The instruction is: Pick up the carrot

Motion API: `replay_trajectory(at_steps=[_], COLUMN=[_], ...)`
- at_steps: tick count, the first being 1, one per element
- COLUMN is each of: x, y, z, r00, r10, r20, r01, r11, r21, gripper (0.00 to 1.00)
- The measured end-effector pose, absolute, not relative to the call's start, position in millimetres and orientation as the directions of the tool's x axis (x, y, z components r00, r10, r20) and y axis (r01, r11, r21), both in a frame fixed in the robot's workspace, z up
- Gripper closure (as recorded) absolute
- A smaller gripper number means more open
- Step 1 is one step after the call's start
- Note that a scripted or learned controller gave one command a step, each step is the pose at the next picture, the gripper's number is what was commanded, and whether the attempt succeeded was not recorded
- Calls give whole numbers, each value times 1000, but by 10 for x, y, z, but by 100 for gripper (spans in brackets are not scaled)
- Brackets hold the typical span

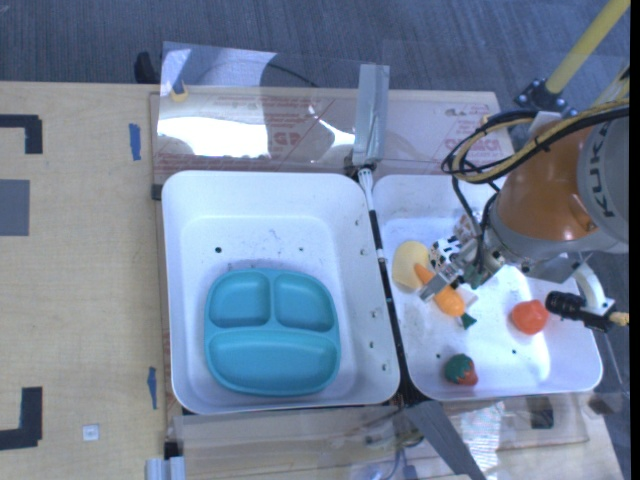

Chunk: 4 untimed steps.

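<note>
While the arm reaches into the right bin (575, 368), things stand thus:
Tray (270, 331): teal, smooth, three-welled; well left of gripper.
Yellow piece (408, 265): rounded, just left.
Gripper (447, 286): grip state cannot be told.
Carrot (451, 302): orange, stubby, touching the tip, just below.
Advice: centre over carrot, descend squarely.
Tomato (529, 316): glossy, right.

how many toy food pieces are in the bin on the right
4. A pale yellow piece by the left wall, the orange carrot at the gripper, a red-orange piece to the right, a red-and-green piece near the front. The arm may hide more.
</note>
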<state>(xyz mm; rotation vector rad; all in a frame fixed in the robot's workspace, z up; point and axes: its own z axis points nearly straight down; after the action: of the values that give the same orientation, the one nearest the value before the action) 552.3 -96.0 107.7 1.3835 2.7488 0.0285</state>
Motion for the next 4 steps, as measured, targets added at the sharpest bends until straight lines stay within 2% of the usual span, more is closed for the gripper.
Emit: replay_trajectory(at_steps=[1,2,3,4], x=[5523,5574,5561,5730], y=[-961,-960,-957,-1044], z=[1076,1243,1223,1071], r00=[-594,-592,-593,-534], r10=[803,804,804,845], r20=[-49,-59,-55,-29], r01=[802,802,802,844], r11=[596,594,595,535], r21=[45,59,55,37], gripper=[0,100,0,0])
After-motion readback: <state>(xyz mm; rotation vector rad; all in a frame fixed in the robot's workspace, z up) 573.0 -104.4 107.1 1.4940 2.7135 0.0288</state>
